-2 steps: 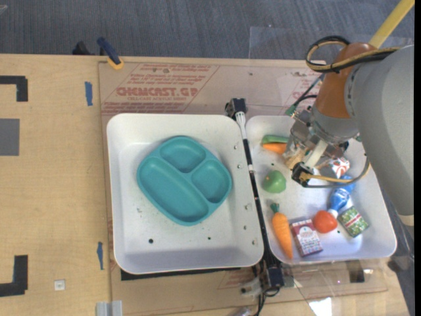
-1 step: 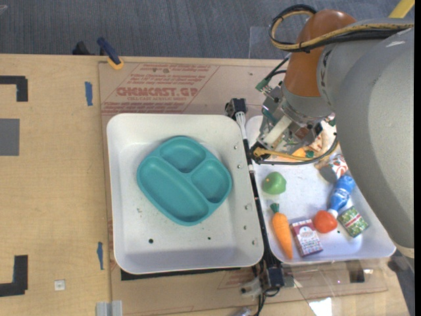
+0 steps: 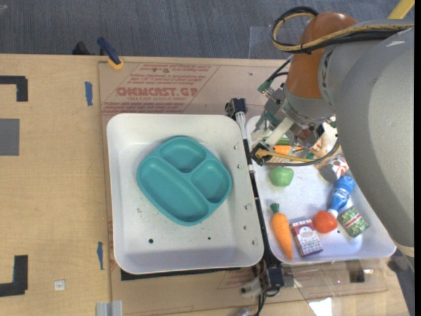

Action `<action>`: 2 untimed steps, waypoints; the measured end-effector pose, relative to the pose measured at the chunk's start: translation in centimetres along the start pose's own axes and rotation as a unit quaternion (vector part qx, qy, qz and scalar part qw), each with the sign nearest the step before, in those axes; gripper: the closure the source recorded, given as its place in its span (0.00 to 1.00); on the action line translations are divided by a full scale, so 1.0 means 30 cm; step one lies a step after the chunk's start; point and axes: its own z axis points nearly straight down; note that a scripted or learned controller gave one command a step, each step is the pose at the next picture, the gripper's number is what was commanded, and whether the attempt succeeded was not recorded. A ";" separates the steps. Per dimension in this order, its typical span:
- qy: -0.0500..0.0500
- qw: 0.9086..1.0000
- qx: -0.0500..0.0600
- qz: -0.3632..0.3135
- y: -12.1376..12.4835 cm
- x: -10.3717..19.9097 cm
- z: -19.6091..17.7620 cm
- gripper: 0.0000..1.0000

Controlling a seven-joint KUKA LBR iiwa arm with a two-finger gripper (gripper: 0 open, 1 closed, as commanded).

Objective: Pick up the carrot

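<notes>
The carrot (image 3: 282, 234) lay in the right bin (image 3: 375, 245), near its lower left corner, its green top pointing up the frame — just left of a small maroon carton (image 3: 306, 237). A red tomato (image 3: 325, 221), a blue bottle (image 3: 342, 193) and a green-labelled can (image 3: 354, 221) sat to the right of these. A green apple (image 3: 281, 176) rested higher up. The gripper (image 3: 284, 133) hung over the bin's upper end, well apart from the carrot; whether its fingers were apart or together could not be told. A teal divided plate (image 3: 184, 179) sat in the left bin (image 3: 125, 242).
</notes>
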 end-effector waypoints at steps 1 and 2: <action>-0.001 0.980 0.003 -0.198 -0.079 -0.249 0.001 0.00; 0.000 0.996 -0.002 -0.094 0.084 -0.211 0.000 0.00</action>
